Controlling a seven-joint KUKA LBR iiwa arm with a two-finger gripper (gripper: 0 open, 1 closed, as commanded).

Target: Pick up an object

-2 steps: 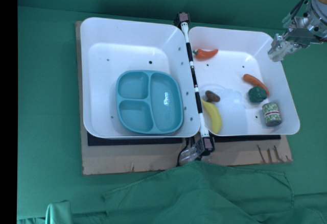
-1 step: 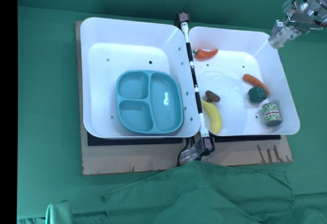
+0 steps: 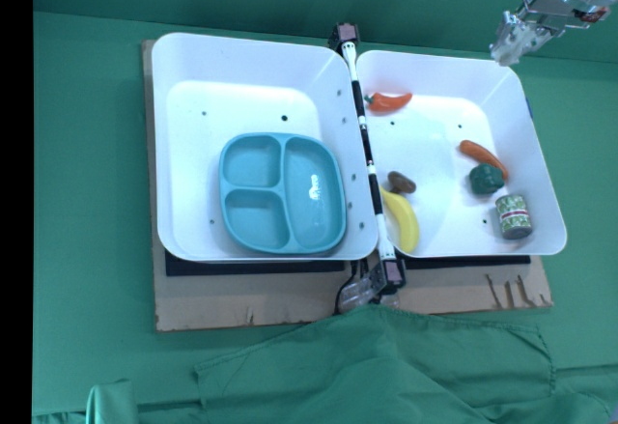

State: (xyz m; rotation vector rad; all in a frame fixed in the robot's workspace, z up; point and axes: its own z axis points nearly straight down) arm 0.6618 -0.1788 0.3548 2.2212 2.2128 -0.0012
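1. Nearest us, along the right bin's [image 3: 541, 156] front edge, we saw a banana [image 3: 403, 221] in the front left corner and a small can [image 3: 514, 216] in the front right corner.
2. Further back lay a brown lump [image 3: 402, 183] by the left wall, a dark green piece [image 3: 486, 179] and a carrot [image 3: 482, 156] by the right wall, and a red pepper [image 3: 388, 101] near the back left corner.
3. The left bin [image 3: 193, 74] carried a blue divided plate [image 3: 281, 192].
4. Farthest, the gripper [image 3: 509, 41] hung above the right bin's back right corner, grasping nothing; we could not tell its opening.
5. We judged the approach step in hand; next it needed to descend over one object.
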